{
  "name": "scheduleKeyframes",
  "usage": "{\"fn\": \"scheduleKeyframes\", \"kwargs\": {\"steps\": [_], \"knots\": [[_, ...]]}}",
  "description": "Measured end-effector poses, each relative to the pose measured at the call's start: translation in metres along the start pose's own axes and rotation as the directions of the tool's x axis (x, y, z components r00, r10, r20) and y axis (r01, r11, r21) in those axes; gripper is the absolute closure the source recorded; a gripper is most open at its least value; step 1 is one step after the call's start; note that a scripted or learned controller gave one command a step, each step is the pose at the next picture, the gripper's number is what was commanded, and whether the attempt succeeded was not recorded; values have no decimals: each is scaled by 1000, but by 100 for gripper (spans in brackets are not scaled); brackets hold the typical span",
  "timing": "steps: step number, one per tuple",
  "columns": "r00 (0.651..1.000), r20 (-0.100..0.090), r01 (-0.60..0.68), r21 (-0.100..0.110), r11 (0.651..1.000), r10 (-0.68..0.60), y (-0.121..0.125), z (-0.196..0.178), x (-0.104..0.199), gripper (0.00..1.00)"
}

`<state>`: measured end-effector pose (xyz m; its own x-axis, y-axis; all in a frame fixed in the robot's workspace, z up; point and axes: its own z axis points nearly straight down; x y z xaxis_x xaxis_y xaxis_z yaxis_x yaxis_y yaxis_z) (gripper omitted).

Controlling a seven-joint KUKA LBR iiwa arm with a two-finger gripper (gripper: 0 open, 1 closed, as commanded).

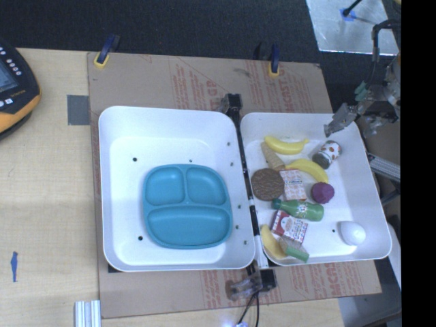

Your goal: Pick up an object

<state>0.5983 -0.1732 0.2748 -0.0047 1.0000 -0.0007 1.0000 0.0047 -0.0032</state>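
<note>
Small can (328, 153) lies just toward seven o'clock of the gripper (338, 122); whether the gripper is spread, I cannot tell.

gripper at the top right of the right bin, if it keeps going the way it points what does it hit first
The gripper points down-left in the picture. First in that line is probably the small brown and white can, just below its tip. Height above the bin is unclear.

Light wooden tabletop (48, 203), brown cardboard sheet (184, 87) clamped along its far edge, dark carpeted floor (170, 12) beyond, bright pale patch (337, 12) on the floor
</note>
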Motion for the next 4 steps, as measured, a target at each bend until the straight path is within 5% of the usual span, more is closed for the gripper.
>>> {"fn": "scheduleKeyframes", "kwargs": {"steps": [1, 2, 3, 4], "knots": [[1000, 0, -3, 9, 1000, 3, -4, 87, -40, 0], [1000, -3, 3, 7, 1000, -3, -11, 150, -5, 0], [1000, -1, -2, 7, 1000, 2, -58, 185, -29, 0], [1000, 0, 2, 1, 1000, -2, -55, 172, -29, 100]]}}
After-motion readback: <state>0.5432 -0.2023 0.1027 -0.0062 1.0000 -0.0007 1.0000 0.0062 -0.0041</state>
